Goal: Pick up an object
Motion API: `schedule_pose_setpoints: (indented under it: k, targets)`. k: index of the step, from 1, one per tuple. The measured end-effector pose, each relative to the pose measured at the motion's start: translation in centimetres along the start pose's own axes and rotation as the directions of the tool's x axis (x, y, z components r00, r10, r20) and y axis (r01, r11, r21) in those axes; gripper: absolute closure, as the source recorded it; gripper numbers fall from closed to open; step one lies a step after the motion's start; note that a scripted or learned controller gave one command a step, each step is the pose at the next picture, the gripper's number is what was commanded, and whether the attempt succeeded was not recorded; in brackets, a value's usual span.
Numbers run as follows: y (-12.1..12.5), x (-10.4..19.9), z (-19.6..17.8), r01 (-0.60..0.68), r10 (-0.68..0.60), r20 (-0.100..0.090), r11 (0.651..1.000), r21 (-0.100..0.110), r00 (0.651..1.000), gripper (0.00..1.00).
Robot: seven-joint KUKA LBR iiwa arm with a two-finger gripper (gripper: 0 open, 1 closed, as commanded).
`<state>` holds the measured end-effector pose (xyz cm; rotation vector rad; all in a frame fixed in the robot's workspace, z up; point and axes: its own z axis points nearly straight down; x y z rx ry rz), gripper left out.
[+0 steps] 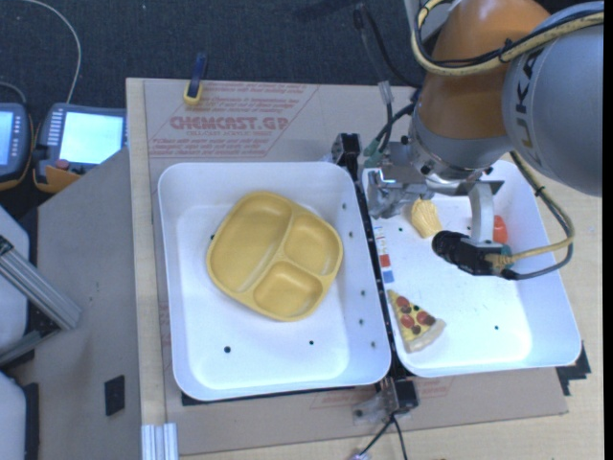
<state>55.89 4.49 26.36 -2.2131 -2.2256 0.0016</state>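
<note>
Currently the gripper (414,192) hangs low at 11 o'clock of the right bin (536,348), beside a yellow corn-like toy (425,218); I cannot tell its pincer state. Pizza slice toy (418,321) lies at 7 o'clock, the yellow divided plate (275,255) mid left bin (192,353). Best to centre over the yellow toy before closing.

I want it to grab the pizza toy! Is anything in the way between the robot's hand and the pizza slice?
Nothing visible blocks it. The pizza slice lies alone at the right bin's near-left corner; the gripper is above it in the picture, with bare bin floor between.
</note>
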Motion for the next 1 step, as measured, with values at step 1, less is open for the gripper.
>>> schedule_pose_setpoints:
  k: [1]
  targets:
    - [1.9,4.52,0.74,-0.003,0.003,0.002,1.0,-0.005,1.0,1.0]
